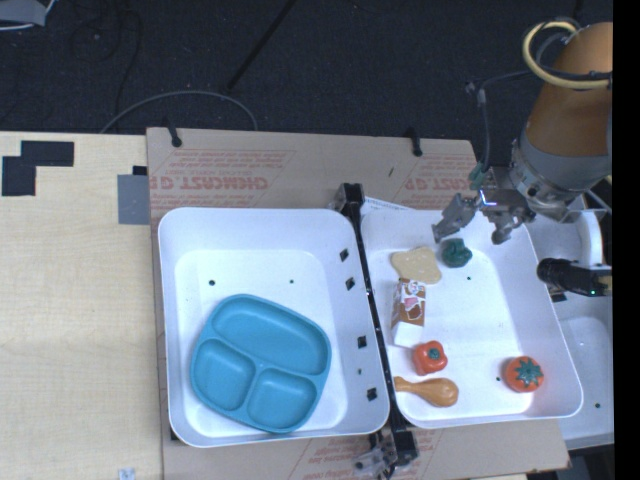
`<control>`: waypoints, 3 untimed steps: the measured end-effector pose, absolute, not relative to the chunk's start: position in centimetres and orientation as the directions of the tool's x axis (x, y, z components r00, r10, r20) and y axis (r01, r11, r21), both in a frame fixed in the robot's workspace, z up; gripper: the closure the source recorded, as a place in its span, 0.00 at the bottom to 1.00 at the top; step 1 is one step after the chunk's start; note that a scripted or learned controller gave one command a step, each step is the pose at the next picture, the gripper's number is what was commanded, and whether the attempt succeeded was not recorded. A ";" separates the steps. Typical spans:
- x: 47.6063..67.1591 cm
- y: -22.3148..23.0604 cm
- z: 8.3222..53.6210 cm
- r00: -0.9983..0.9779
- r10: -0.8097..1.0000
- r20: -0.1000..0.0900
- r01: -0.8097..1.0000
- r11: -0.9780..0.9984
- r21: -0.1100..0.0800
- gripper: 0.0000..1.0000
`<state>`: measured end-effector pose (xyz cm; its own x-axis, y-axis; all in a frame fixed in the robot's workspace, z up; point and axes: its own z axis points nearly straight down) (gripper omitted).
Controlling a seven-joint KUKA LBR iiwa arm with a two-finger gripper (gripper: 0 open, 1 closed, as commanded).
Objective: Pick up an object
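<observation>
My gripper hangs over the far edge of the right bin, its two fingers spread open with nothing between them. A small dark teal object lies on the bin floor just in front of the fingertips, closer to the left finger. Left of it rests a flat tan bread-shaped piece. A brown and white carton lies in front of that piece. Nearer the front sit a red tomato, a tan drumstick-shaped piece and an orange-red pumpkin-like piece.
The left bin holds a blue divided plate. A black divider with clips runs between the two bins. Both bins sit on a cardboard sheet. The arm comes in from the upper right.
</observation>
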<state>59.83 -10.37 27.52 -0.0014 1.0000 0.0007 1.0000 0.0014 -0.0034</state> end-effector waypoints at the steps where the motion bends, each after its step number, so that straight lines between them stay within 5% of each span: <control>1: 60.4 -11.1 22.1 0.001 1.000 0.001 1.000 -0.001 -0.008 0.00; 3: 58.3 -10.1 10.8 0.000 1.000 0.002 1.000 0.000 -0.010 0.00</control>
